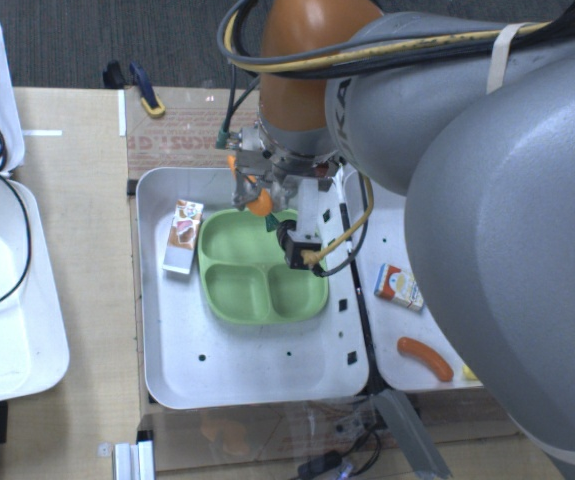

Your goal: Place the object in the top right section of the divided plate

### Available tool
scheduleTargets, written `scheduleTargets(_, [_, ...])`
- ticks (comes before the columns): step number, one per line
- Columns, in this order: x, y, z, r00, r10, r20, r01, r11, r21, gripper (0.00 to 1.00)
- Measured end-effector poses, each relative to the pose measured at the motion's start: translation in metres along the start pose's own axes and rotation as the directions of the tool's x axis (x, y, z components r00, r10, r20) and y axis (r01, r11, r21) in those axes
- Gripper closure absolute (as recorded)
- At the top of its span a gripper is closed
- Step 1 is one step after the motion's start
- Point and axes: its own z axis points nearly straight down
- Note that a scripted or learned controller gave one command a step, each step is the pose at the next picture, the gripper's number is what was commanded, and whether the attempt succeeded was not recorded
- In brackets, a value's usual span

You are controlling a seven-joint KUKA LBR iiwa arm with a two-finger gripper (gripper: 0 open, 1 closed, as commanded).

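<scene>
Pale wooden bench (67, 168) beneath my camera carries two shallow white bins side by side. Left bin (167, 368) holds a green divided plate (257, 268) with three sections, and a small white snack carton (181, 236) lies just beside the plate's left edge. I see my gripper (257, 196) hanging over the plate's upper rim, with a small orange object (259, 204) at its tip; whether the fingers are closed on that object I cannot tell, since the wrist hardware hides them. Right bin (397, 363) holds a small carton (399, 287) with red print and, nearer the front edge, a reddish sausage (425, 358). My arm's orange band (312, 38) and grey casing (497, 198) cover the upper right.
</scene>
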Motion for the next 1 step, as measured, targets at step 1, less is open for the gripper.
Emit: scheduleTargets(1, [0.0007,0.0245,0.0587,0.995,0.095,0.001,-0.095,0.995,0.002,1.0])
